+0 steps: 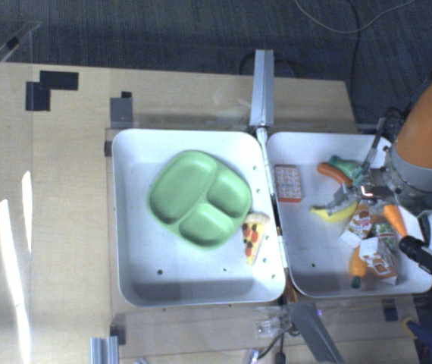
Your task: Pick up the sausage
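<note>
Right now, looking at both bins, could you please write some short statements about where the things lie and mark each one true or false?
1. The green divided plate lies in the left bin. True.
2. The pizza slice lies in the right bin. False: it lies in the left bin, near its right wall, beside the plate.
3. The gripper is above the right bin, close to the banana. True.
4. The small pink card lies on the green plate. False: it lies in the right bin, near its left wall.
5. The sausage lies in the right bin, toward its far side. True.
</note>
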### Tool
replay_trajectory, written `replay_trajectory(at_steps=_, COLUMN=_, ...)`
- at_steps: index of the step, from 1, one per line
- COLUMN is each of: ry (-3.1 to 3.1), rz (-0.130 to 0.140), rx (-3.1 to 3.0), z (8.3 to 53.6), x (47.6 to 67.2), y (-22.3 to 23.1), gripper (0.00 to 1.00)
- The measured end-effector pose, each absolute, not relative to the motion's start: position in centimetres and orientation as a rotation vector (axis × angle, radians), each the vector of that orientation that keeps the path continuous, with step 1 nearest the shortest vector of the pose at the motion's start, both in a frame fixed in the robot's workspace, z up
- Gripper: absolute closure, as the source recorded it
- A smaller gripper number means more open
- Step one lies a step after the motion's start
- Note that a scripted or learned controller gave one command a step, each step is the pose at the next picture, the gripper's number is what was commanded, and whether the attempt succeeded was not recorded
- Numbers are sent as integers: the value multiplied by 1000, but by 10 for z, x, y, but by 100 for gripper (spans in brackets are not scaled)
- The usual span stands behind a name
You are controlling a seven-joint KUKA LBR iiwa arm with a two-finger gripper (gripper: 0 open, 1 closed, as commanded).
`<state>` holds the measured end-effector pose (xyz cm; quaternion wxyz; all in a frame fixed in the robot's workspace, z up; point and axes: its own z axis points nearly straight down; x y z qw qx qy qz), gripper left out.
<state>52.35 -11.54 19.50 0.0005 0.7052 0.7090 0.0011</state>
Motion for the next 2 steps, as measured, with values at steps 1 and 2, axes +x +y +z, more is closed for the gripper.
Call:
replay_trajectory(at_steps=1, ry=2366, rz=6, rx=2060, z=229, x=504, y=-91, gripper=0)
replay_trajectory(at_steps=2, ry=2179, rz=5, rx=2257, z=253, x=597, y=-139, gripper=0)
